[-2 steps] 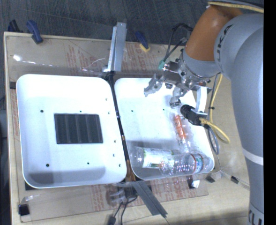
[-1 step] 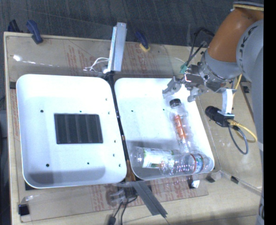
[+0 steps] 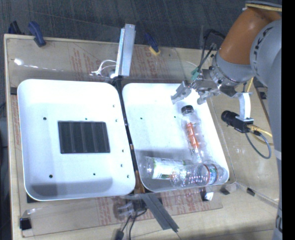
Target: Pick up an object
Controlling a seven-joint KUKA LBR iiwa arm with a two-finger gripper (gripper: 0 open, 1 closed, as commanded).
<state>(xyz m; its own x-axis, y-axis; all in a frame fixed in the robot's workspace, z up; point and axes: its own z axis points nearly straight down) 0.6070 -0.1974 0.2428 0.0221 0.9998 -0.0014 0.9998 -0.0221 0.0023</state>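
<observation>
Inspecting from my remote station, I log the following.

Landmark: right bin (image 3: 152,109), the white tray nearer the arm; every place below is given against it.

Gripper position: gripper (image 3: 191,92) hangs over the right bin's far right corner, above the rim area, carrying nothing.

Jaw state: the two fingers stand spread apart with clear bin floor visible between them.

Candidate one: small clear bottle (image 3: 193,132) with a dark cap and orange label, lying flat along the right bin's right wall.

Candidate one axis: long axis runs from the far side to the near side of the right bin, cap end nearest the gripper, just toward the near side of the fingertips.

Candidate two: large clear bottle (image 3: 183,172) lying across the right bin's near wall, long axis crosswise, well apart from the gripper.

Governing relation: I judge the small bottle the closer target; the jaws must travel toward the near side and close across its width, not along its length.

Risk: I judge the bottle's closeness to the right wall leaves little room for the outer finger.

Other: left bin (image 3: 37,104) holds a dark ribbed pad (image 3: 83,137).
</observation>
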